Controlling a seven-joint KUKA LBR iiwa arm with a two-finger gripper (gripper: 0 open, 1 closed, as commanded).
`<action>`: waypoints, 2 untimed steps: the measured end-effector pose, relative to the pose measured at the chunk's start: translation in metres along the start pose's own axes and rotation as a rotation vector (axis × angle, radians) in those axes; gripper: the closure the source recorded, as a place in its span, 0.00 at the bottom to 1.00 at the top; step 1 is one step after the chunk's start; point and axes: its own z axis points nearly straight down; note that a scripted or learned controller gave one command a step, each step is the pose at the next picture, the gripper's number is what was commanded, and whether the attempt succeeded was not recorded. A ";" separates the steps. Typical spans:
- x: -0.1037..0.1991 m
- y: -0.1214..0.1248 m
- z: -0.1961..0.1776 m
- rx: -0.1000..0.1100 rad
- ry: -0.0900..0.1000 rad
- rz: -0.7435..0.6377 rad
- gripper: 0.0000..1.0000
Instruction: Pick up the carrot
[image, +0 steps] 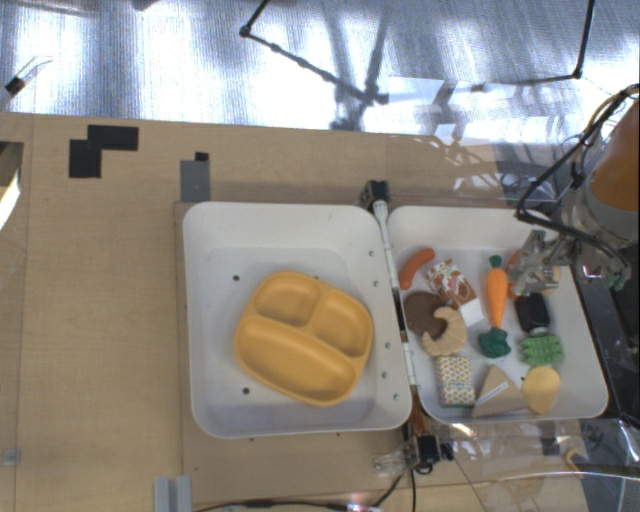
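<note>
- Gripper (535, 262) hovering just right of carrot (497, 290); finger spread impossible to tell
- Could snag black piece (531, 311) or broccoli (494, 343); crowded right bin (596, 400) to blame

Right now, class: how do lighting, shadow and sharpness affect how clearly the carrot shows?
Camera view: the carrot is evenly lit and fairly sharp against the white right bin; striped glare and shadows fall across the floor beyond the bench; the gripper looks soft and cluttered; the image is slightly grainy overall.
</note>
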 end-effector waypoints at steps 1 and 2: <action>-0.025 0.001 0.104 0.003 -0.012 0.046 0.00; 0.036 0.000 0.104 0.001 -0.006 -0.037 0.00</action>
